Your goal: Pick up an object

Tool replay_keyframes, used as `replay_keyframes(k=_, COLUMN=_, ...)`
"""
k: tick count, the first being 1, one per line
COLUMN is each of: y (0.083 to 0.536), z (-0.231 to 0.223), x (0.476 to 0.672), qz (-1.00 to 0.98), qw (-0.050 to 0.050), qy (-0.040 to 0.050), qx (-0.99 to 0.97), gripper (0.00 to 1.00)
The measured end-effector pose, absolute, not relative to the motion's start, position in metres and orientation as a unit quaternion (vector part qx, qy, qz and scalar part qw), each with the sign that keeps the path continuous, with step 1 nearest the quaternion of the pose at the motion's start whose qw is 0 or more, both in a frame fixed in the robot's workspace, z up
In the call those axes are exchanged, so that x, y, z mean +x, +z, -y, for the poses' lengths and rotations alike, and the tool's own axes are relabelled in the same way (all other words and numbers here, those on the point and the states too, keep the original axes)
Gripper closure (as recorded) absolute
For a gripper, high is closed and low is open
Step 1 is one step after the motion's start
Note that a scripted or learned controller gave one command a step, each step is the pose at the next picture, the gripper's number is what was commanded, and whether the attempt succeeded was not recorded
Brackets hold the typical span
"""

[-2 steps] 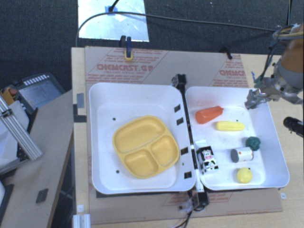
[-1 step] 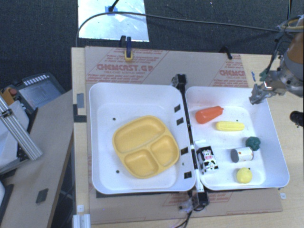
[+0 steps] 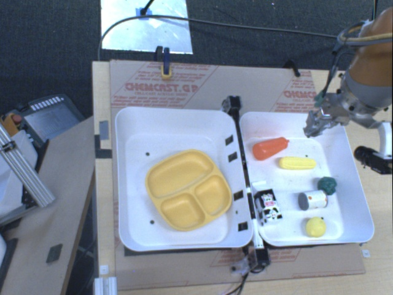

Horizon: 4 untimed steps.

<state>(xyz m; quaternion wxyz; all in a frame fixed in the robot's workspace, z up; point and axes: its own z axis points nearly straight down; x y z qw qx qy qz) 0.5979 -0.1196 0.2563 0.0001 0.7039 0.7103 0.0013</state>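
**Claw Position Relative to the Right-Bin Objects**

All positions are given relative to the orange carrot-shaped toy [image 3: 270, 148], which lies in the right bin [image 3: 353, 165] on the table [image 3: 202, 82].

Nearest the camera, a yellow ball [image 3: 315, 227] sits at the front of the right bin, well toward the viewer from the carrot. Just behind it lie a small cylinder [image 3: 312, 200] and, at the bin's left wall, a black-and-white cow figure [image 3: 268, 206]. A green lump [image 3: 327, 185] rests a little farther back and to the right.

Next comes the yellow corn cob [image 3: 298, 163], just beside the carrot on its right-front side, close but apart. Its long axis runs left to right across the bin. The carrot's axis runs nearly the same way, thick end left, tip pointing right and slightly away.

Farthest back, the claw [image 3: 314, 125] hangs over the rear of the bin, beyond and to the right of the carrot's tip. Nothing is seen between its fingers; whether they are spread or pressed together cannot be told.

Judgement: the carrot and corn are the nearest candidates, lying forward and left of the claw. A grasp across either short axis appears most practical.

The left bin [image 3: 132, 165] holds a yellow divided tray [image 3: 187, 189].
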Motion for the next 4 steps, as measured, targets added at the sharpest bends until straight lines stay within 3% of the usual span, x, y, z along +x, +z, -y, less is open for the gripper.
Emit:
replay_keyframes(k=3, y=0.245, z=-0.04, x=0.609, qz=-0.71, qw=0.0, qy=0.0017, qx=0.704, gripper=1.0)
replay_keyframes(k=4, y=0.226, z=-0.093, x=0.597, qz=-0.71, qw=-0.001, qy=0.0006, qx=0.704, gripper=1.0)
